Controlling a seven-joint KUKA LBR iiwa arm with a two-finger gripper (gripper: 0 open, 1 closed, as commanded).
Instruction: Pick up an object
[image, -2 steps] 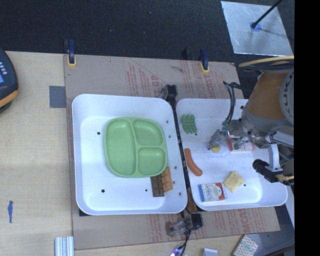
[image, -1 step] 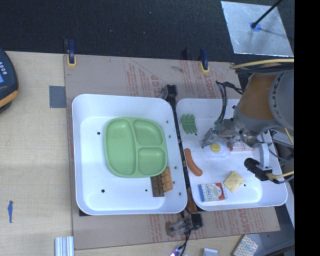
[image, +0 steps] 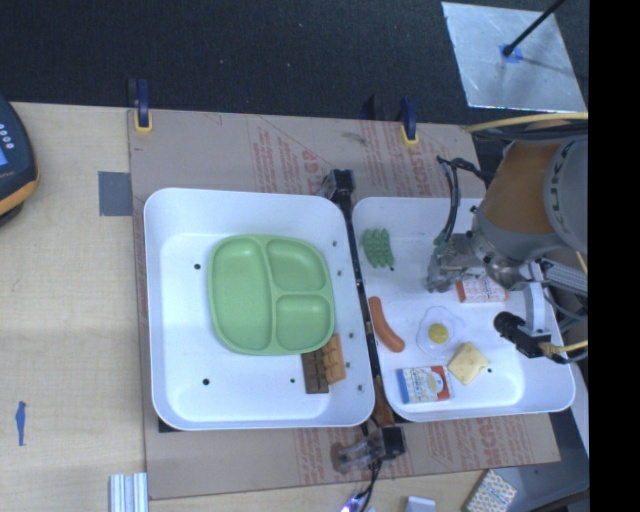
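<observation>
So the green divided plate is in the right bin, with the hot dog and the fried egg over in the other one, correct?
Not quite. The camera view shows the green divided plate in the left bin, not the right. The hot dog and the fried egg are indeed in the other one, the right bin.

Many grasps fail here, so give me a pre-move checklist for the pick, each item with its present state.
1. Gripper is over the right bin: ok.
2. An object is held between its fingers: cannot tell.
3. Targets lie free in the right bin, the sausage, egg, cheese and carton: ok.
4. The red-and-white packet is open from above: not ok, the arm overhangs it.
5. Green plate and waffle sit in the left bin, out of the way: ok.
</observation>
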